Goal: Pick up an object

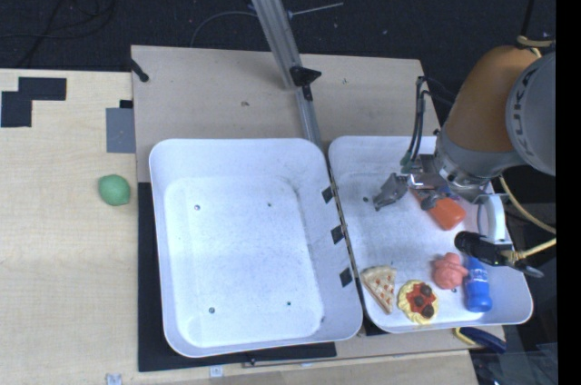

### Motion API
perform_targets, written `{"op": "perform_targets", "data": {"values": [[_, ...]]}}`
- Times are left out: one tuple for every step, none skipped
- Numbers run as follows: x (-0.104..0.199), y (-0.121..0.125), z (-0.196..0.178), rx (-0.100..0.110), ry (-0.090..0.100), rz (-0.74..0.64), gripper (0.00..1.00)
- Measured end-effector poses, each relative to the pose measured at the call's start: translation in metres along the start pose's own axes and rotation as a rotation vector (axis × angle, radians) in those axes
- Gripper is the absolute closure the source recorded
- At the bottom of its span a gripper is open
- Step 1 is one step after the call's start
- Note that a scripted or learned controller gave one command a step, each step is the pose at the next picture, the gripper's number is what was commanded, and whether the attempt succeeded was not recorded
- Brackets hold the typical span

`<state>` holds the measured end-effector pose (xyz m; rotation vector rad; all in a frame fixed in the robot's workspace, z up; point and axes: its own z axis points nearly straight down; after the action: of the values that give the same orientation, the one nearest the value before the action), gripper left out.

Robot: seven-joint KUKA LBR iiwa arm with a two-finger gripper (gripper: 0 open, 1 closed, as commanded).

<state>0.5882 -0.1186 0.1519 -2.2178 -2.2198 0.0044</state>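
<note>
My gripper (399,190) hangs low over the upper middle of the right bin (399,233), reaching in from the right under the orange-banded wrist. An orange lump (447,213) lies just to its right, partly under the wrist. Along the bin's front edge sit a pizza slice (380,286), a round yellow and red toy (418,301), a pink lump (447,271) and a blue bottle (477,290). Nothing shows in the gripper's grasp.
The left bin (182,192) stands beside the right one, with black clips along their shared wall. A green ball (114,190) rests on the bench left of the bins. A slanted metal rail (277,20) rises behind them.
</note>
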Motion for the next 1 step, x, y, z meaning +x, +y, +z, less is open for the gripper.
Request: {"op": "perform_targets", "data": {"values": [[-0.0020, 0.0020, 0.0433, 0.000, 0.000, 0.001, 0.00]]}}
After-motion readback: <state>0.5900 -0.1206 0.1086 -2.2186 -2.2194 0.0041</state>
